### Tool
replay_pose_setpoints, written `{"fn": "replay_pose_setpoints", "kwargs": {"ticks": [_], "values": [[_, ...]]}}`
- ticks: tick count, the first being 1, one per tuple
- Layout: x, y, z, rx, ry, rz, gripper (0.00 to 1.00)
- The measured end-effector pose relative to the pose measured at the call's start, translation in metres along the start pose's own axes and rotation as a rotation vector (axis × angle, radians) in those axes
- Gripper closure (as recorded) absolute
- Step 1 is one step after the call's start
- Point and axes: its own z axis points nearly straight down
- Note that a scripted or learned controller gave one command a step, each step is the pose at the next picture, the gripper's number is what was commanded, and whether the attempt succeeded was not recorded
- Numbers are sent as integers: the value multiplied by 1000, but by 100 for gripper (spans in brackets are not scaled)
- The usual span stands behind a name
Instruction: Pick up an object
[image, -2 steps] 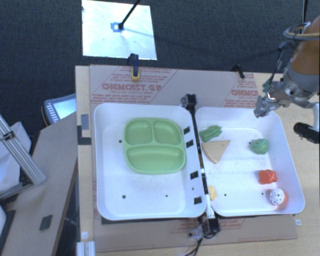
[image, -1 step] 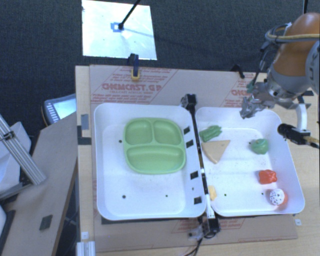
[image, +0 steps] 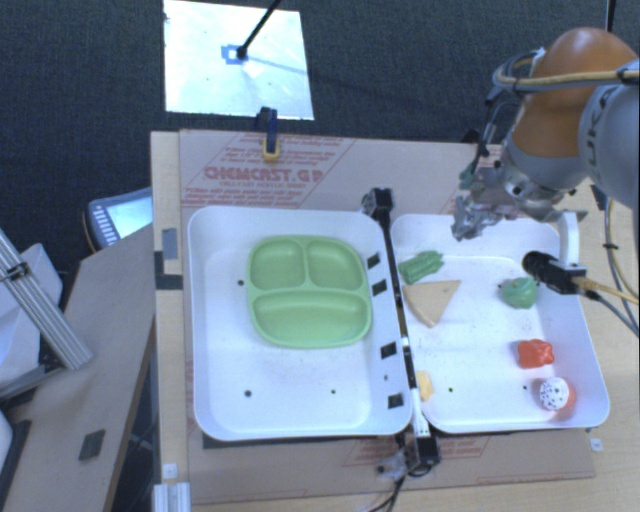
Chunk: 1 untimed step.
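Tool (image: 468, 226) above right bin's (image: 590, 372) far edge, fingers indistinct.

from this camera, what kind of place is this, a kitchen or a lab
Most likely a robotics lab, not a kitchen. A robot arm reaches over two white bins clamped to a bench, with toy food like a cheese wedge and a green tray, and cables trailing off the bench.

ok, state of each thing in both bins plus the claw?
green divided plate: flat in left bin, compartments bare
green leafy piece: lying in right bin, by the divider
tan wedge: lying flat
green lump: resting loose
red piece: resting loose
spotted white ball: resting near front corner
claw: above right bin's back edge, nothing seen in it
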Motion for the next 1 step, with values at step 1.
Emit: {"fn": "replay_pose_setpoints", "kwargs": {"ticks": [1], "values": [[52, 0, 11, 1, 1, -1, 100]]}}
